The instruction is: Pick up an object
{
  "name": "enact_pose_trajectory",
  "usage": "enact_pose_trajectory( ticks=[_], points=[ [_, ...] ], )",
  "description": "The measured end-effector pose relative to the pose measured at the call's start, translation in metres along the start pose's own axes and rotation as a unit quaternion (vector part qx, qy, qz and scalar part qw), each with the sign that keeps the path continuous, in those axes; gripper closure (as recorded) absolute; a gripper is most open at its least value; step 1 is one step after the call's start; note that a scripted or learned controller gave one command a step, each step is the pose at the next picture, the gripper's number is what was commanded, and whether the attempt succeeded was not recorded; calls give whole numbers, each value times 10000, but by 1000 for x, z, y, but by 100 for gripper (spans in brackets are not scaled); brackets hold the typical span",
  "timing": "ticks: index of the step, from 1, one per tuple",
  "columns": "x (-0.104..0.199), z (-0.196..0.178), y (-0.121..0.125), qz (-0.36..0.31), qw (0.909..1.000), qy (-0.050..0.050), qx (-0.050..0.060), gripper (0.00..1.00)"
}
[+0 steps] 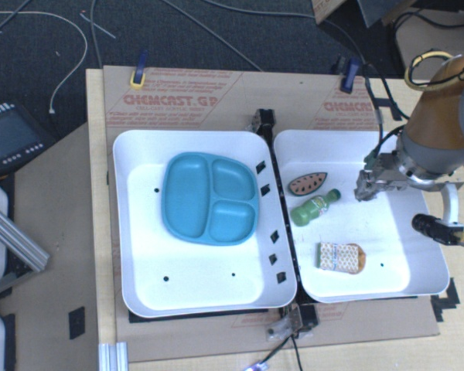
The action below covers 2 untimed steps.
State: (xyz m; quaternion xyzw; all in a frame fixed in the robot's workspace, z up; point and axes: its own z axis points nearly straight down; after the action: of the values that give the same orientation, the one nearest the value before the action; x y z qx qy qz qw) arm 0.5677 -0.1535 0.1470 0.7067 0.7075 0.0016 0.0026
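Observation:
In the right bin [394, 280] lie three objects. A brown leaf-shaped piece with dark spots [307, 183] rests near the bin's left wall. Just below it lies a green bottle [313, 208] on its side. A tan and white wrapped snack [341, 257] lies nearer the front. My gripper [366, 188] hangs over the right bin's upper right part, to the right of the green bottle and apart from it. Nothing shows between its fingers.
The left bin [139, 230] holds a blue divided plate [209, 199]. A black divider with clips [274, 207] runs between the bins. Cables trail across the dark floor at the back. Blue clamps [140, 74] hold the cardboard base.

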Motion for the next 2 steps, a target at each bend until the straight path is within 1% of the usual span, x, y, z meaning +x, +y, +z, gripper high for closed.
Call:
enact_pose_trajectory(
  ticks=[1, 2],
  points=[
    [0, -53, 1, 0, 10000, 4, 11, 100],
    [62, -60, 9, -25, 10000, 17, 17, 100]
  ],
)
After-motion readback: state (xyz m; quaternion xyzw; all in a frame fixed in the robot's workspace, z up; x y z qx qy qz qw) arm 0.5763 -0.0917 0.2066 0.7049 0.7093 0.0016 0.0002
